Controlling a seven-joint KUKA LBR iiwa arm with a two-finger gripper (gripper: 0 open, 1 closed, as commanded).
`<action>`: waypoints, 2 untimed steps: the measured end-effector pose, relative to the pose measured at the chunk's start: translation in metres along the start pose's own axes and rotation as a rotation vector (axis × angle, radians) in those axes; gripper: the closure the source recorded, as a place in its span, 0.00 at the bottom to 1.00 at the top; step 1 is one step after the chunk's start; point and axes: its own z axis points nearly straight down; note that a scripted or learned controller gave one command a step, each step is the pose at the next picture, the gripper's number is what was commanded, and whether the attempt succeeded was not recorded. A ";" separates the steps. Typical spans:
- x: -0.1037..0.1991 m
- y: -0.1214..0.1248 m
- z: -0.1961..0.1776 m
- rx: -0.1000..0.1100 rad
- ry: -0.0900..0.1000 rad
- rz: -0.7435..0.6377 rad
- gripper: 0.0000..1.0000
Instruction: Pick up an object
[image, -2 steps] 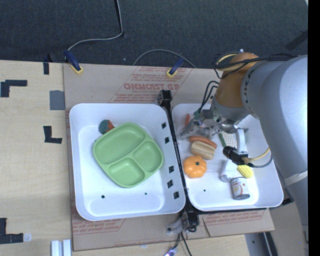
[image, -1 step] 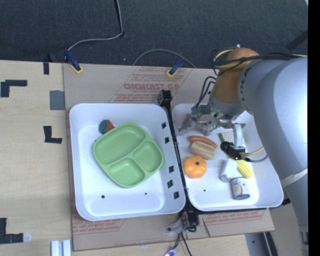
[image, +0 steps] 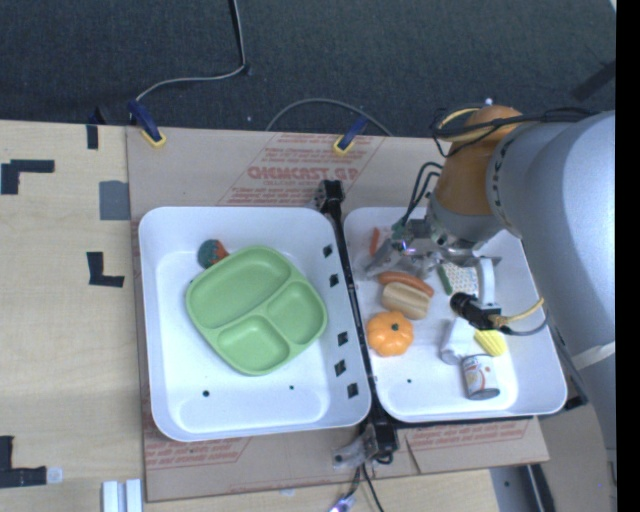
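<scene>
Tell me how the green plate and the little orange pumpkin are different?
The green plate is flat and wide with three sections; the orange pumpkin is small, round and plump. The plate lies in the left bin, beside a small dark-green thing; the pumpkin sits in the right bin among other toys, below the hot dog. Both rest on white bin floors, untouched.

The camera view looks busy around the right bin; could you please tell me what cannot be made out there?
- End effector: blurred against clutter in the right bin; its state is unreadable.
- Thin orange item: partly covered by the end effector, so its identity is unclear.
- Small can: label too small to read.
- Teal object in the left bin: partly hidden behind the green divided plate.
</scene>
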 end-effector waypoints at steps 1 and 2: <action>0.004 0.010 0.000 0.000 0.001 0.001 0.00; 0.011 0.029 0.001 0.001 0.001 0.001 0.00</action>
